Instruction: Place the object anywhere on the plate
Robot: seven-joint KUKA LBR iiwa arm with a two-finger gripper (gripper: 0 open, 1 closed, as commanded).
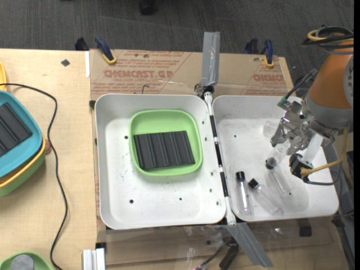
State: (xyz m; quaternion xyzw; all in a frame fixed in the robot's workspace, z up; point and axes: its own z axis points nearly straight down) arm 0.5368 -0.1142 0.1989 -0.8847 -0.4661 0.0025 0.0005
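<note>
Nearest me, clear tubes with black caps (242, 191) lie in the right bin (315, 207), well apart from my green plate (165, 122) with its dark ribbed mat (163, 149) in the left bin (112, 196), while my tool (279, 145) hovers, its state indiscernible.

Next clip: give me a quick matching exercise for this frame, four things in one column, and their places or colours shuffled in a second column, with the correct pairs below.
Things:
1. plate
2. dark ridged mat
3. clear tube with a black cap
4. gripper

Places or colours:
A. lying on the floor of the right bin, near its front
B. green, sitting in the left bin
C. above the right bin, toward its right side
D. resting on the plate

Pairs: 1-B, 2-D, 3-A, 4-C
</note>
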